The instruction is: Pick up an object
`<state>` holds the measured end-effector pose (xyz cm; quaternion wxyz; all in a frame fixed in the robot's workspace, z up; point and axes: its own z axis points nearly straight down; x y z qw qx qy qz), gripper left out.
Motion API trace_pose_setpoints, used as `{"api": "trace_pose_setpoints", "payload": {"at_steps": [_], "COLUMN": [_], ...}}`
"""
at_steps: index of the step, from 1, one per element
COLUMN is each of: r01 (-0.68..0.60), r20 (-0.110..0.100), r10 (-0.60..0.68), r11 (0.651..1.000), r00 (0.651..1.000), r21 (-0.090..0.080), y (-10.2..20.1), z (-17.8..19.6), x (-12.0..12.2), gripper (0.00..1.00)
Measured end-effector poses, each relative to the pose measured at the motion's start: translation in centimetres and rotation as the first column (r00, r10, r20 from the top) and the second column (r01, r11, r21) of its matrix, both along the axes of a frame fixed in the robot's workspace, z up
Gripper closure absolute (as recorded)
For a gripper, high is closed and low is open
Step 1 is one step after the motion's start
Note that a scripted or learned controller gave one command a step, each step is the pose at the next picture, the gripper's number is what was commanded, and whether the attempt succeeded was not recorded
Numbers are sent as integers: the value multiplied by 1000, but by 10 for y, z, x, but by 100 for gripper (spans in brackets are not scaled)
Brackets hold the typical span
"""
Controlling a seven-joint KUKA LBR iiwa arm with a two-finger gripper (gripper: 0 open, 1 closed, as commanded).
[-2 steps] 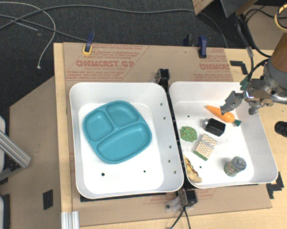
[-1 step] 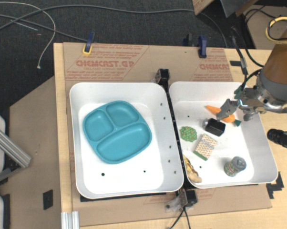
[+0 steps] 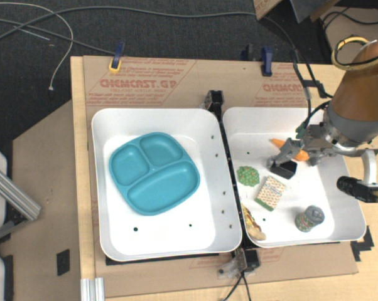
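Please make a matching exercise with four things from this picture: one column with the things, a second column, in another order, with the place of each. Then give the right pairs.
Things:
1. blue divided plate
2. green round object
3. grey can
4. patterned packet

Places:
A. right bin, near its front right corner
B. left bin
C. right bin, just right of the green round object
D. right bin, near the wall between the bins

Pairs: 1-B, 2-D, 3-A, 4-C

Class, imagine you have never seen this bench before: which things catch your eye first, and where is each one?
The big blue divided plate stands out, lying alone in the left bin. Next comes the arm, reaching in from the right with its gripper low over the right bin, beside an orange piece. Below it lie small things: a green ball, a patterned packet and a grey can.
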<state>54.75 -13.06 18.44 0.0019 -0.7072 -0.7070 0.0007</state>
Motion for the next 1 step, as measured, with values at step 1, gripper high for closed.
{"api": "trace_pose_setpoints", "payload": {"at_steps": [1], "r01": [1], "r20": [-2], "r10": [-1], "r11": [1000], "r00": [1000], "r21": [0], "y": [-8], "z": [-48], "x": [3], "gripper": [0]}}
